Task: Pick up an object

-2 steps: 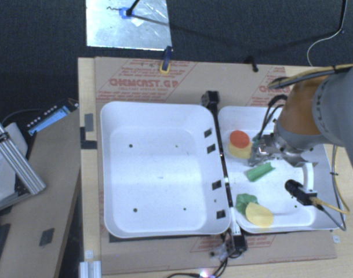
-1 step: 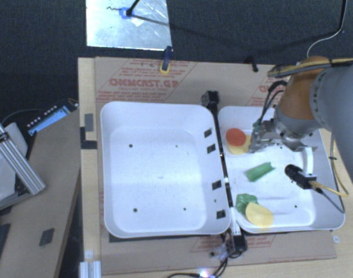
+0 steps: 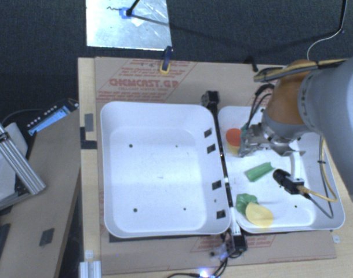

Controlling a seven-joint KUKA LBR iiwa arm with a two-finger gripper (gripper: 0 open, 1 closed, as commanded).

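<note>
You see the arm [image 3: 315, 97] reaching in from the right, its orange band above the wrist, and the pincer [image 3: 247, 145] lowered into the right bin [image 3: 324, 219] near that bin's far left corner. You cannot tell whether the pincer is open or closed; its tips are too small and dark against the bin wall.

Just beside the pincer, on its left, an orange-red object [image 3: 233, 136] lies against the bin's left wall. A green block [image 3: 258, 171] lies toward the middle of the right bin, nearer the front than the pincer and apart from it. At the bin's front left corner a yellow object [image 3: 259, 214] sits touching a green leafy piece [image 3: 244, 201] on its far side.

The left bin [image 3: 115, 172] stands just beside the right one on the tabletop [image 3: 89, 155], both resting on a sheet of printed cardboard [image 3: 144, 81].
</note>
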